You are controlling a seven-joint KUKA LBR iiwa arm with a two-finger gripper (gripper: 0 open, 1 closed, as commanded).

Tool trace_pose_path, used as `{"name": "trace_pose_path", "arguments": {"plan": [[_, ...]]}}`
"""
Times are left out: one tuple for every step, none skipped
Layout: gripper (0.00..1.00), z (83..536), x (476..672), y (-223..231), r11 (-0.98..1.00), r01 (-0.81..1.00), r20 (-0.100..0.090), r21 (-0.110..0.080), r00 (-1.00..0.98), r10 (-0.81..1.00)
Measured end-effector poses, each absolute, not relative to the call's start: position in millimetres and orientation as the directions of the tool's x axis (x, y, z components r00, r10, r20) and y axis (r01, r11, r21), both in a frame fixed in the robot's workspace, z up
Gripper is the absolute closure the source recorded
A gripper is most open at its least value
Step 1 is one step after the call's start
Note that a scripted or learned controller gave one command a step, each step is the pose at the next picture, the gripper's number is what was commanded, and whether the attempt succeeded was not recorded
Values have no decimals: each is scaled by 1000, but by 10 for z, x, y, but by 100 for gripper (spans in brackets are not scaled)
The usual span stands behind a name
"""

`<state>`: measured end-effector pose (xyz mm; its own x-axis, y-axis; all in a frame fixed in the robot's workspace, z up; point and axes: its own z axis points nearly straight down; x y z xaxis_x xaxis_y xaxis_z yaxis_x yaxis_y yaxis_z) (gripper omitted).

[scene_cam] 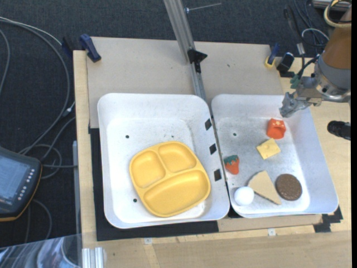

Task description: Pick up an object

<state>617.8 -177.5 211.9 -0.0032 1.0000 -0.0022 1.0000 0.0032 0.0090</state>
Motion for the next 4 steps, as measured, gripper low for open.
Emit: {"name": "trace_pose_path", "arguments": {"plan": [[100,2738,6140,-1719,3,1000,-3,10,-3,1000],[100,2847,6150,-1716,2,1000,-1,5,-2,1000],[100,2776,6132,-1184,6,1000,3,-3,-6,1000],[100,2703,6311,-717,6,1000,2,1,-6,1000]]}}
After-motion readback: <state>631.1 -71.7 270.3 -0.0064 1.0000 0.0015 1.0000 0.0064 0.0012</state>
